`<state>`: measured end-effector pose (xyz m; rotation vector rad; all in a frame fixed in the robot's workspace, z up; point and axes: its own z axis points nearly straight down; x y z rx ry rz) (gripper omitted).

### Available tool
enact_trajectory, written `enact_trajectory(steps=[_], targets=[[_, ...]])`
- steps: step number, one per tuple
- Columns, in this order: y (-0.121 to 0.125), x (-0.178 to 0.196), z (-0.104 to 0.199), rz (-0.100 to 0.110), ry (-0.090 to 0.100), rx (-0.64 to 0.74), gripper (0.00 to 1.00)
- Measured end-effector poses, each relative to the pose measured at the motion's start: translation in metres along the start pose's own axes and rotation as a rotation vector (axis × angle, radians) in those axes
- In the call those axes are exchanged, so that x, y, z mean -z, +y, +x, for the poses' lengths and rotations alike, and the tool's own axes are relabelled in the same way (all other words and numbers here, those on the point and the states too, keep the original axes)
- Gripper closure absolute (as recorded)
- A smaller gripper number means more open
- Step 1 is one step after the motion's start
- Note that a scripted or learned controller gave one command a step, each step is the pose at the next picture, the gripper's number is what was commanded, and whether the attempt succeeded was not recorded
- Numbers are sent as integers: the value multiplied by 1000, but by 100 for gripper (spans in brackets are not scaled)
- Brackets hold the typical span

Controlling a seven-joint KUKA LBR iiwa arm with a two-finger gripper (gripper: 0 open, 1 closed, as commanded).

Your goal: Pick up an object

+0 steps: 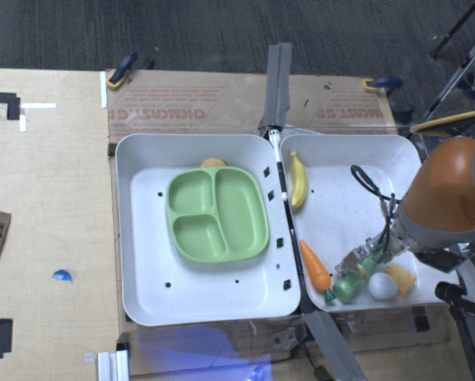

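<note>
Green bottle-shaped toy (346,286) is what we're guessing the arm is going for, since it's sitting at the near edge of the right bin (332,173) with the gripper (362,262) coming down right on top of it. Honestly we're not able to tell whether it's open, shut or holding anything, the wrist hardware is blurring into the green thing, so we're not calling a grasp.

The relation that matters: the green toy is lying just down-left of the gripper tip, touching or very nearly touching it, with its long axis running diagonally from lower left to upper right, roughly in line with the way the arm is reaching in from the right. A carrot (315,265) is lying just beside it on the left, slanting the other way, and a white egg (382,286) is sitting just to its right with a pale yellowish piece (402,276) next to that. So it's a crowded corner, and we're thinking a small miss is going to nudge a neighbour instead.

A banana (297,181) is resting along the bin's left wall, well apart from the action. The left bin (142,213) is carrying a green divided plate (218,213).

For writing, the cardboard sheet (245,101) behind the bins is showing red print, upside down from our angle, but we're not managing to read it reliably.
</note>
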<state>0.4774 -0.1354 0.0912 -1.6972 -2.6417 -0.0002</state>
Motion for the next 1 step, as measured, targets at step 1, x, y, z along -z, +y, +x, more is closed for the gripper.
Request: enact_trajectory(steps=[1], targets=[[2, 10, -2, -5, -3, -5, 100]])
